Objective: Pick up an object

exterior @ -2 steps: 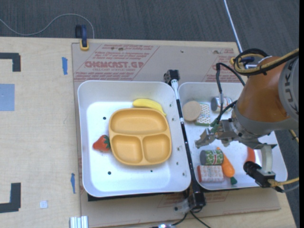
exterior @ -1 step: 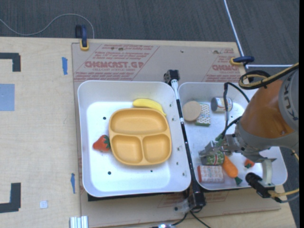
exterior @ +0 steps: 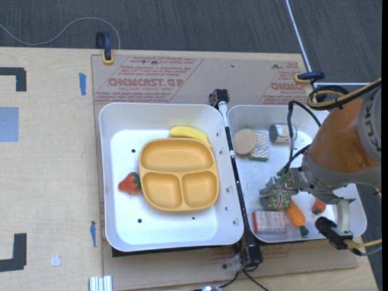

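My gripper (exterior: 274,195) is low in the right bin (exterior: 357,226), near its middle, and the grey and orange arm (exterior: 342,144) covers the bin's right part. A small green and dark object (exterior: 279,200) lies directly under the gripper. A carrot (exterior: 295,213) lies just to its right, and a red and white box (exterior: 268,222) sits in front of it. A small orange piece (exterior: 318,208) shows beside the arm. At the back of the bin are a round tan disc (exterior: 245,142), a green and white packet (exterior: 261,147) and a small can (exterior: 279,133).
The left bin (exterior: 115,180) holds a yellow divided plate (exterior: 179,174), a banana (exterior: 189,133) behind it and a strawberry (exterior: 129,183) to its left. A black bar (exterior: 230,156) runs between the bins. Cables (exterior: 315,96) hang near the arm.
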Tool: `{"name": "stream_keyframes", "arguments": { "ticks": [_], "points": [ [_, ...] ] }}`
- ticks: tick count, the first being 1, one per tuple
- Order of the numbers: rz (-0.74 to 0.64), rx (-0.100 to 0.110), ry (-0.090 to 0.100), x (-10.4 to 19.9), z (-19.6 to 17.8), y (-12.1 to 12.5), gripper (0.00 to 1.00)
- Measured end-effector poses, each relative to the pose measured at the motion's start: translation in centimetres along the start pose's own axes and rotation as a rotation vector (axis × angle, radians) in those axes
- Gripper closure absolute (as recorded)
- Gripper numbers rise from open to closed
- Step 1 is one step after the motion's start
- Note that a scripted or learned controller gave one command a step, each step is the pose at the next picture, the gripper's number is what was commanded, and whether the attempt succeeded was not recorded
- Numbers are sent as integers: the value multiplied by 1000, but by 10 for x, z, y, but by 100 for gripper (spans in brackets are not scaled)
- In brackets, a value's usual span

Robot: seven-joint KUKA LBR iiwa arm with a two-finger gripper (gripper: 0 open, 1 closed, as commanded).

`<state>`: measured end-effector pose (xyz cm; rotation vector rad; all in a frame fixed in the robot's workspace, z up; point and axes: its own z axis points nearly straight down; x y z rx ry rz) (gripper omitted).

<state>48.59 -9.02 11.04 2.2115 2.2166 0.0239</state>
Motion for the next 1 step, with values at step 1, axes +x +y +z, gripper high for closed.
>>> {"name": "stream_keyframes", "arguments": {
  "ticks": [1],
  "points": [
    [1,17,-3,62,-74,-4,100]
  ]
}}
